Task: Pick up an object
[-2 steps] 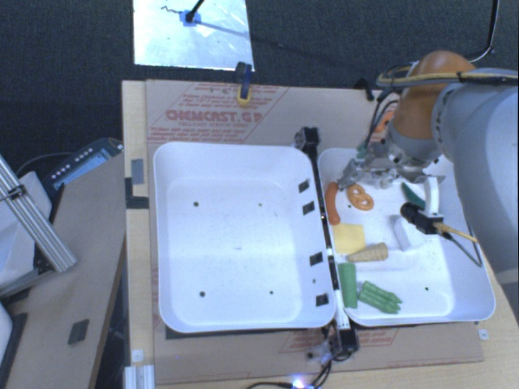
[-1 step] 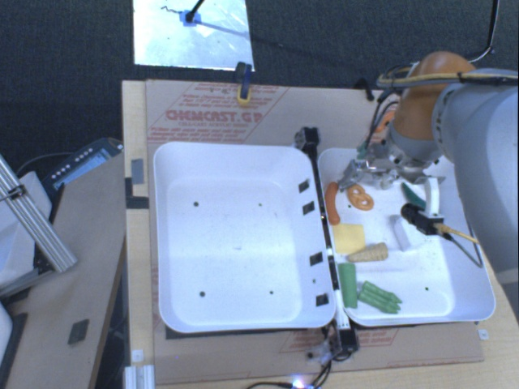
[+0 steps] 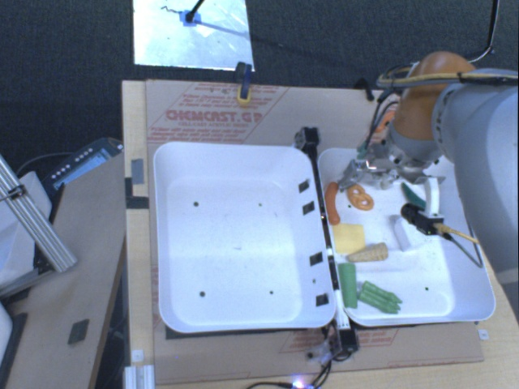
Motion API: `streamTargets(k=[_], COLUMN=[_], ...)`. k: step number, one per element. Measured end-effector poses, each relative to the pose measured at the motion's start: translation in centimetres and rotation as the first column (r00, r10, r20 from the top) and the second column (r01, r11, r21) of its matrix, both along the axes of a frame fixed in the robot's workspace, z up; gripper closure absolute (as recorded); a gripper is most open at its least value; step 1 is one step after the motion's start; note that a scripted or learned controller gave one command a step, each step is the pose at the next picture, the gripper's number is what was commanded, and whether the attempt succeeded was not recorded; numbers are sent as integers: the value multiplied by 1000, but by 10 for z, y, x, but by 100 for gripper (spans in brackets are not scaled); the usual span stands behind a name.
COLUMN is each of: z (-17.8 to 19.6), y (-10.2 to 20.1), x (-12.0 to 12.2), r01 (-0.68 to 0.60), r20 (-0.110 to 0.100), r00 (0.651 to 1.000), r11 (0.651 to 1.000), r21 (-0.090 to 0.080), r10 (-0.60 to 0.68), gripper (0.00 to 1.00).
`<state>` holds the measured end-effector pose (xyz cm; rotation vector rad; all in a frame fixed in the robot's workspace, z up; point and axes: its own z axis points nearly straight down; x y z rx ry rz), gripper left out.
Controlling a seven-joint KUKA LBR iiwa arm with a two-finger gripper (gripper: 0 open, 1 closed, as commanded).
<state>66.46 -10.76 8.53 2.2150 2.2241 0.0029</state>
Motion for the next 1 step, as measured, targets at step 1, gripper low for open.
streamTargets(k=[1], z=[12], y=[0], x=[1], r01=[-2], r20=[4], r00=[1000], r11=[1000], r21=[-1], r10=[2], gripper=[100])
